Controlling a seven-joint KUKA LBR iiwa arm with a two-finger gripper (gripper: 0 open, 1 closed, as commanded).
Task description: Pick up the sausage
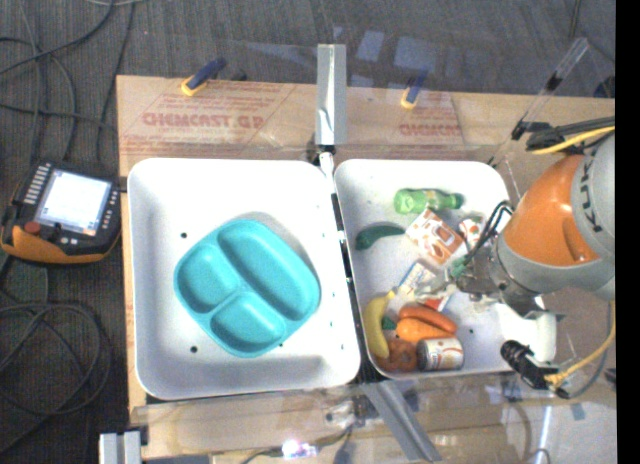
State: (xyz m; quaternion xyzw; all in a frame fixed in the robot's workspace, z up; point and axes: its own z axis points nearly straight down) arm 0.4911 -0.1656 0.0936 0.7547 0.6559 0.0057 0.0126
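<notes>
Camera view: I come in from the right, and my gripper (pixel 470 274) hangs low over the right bin (pixel 350 282), near the middle of its clutter. It is a dark tangle under my wrist, so I cannot tell whether it is open or closed, and I see nothing that I could say I am holding.

What I take for the sausage (pixel 403 355) is the brownish-red lump at the near edge of that bin. It is wedged between the banana (pixel 375 324) on its left and the can (pixel 440 354) on its right, with the carrot (pixel 425 325) lying just above it and touching it. I sit up and to the right of it, near but not over it. Closer to me is a white and orange carton (pixel 440 237), with a green bottle (pixel 425 199) and a dark green vegetable (pixel 378 235) beyond. The left bin (pixel 150 252) bears a teal divided tray (pixel 248 284), well apart from all this.

The risk lies in the crowding. If I drop where I am, I would likely close on the carton or the carrot. Even above the sausage, I judge there is little room beside it, so I may land on the can or the banana, push them aside, or pinch two things together. The can may roll, and the bin wall is close behind.
</notes>
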